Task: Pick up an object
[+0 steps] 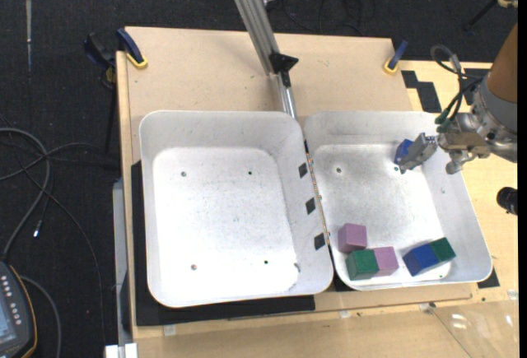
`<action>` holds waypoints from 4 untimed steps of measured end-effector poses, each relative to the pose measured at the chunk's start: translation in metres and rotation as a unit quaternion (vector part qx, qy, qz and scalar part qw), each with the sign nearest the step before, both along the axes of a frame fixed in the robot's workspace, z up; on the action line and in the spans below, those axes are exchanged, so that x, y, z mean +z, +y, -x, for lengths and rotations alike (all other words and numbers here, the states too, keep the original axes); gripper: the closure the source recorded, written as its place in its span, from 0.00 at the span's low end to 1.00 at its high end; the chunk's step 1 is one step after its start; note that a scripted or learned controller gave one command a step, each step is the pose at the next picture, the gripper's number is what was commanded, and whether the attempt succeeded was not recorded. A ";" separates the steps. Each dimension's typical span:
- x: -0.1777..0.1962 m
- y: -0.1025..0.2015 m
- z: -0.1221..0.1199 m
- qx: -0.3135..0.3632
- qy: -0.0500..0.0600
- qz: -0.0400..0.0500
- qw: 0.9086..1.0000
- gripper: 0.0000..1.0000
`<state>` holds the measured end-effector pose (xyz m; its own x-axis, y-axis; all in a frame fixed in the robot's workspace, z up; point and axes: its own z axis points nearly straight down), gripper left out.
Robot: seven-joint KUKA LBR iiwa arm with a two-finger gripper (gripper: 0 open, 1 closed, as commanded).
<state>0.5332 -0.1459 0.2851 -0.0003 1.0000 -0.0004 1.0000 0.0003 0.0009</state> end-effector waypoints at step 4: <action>-0.189 -0.037 -0.108 0.001 0.002 -0.001 1.000 0.00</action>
